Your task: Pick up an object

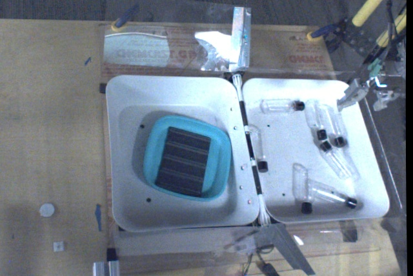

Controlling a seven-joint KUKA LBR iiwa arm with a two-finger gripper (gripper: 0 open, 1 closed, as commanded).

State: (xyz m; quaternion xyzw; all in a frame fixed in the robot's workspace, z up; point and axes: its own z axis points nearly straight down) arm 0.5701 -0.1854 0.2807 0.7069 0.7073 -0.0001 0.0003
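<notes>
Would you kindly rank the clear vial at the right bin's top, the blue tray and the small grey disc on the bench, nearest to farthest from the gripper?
1. Clear vial, top of the right bin, nearest the gripper.
2. Blue tray, in the left bin.
3. Small grey disc, on the bench, far left.

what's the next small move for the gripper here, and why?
Probably swing left and down over the right bin, toward the clear vial near its top edge. The gripper sits at that bin's upper right corner, not over any object. That vial lies apart from the others, while those further right are bunched together, so it looks like the easier pick.
</notes>
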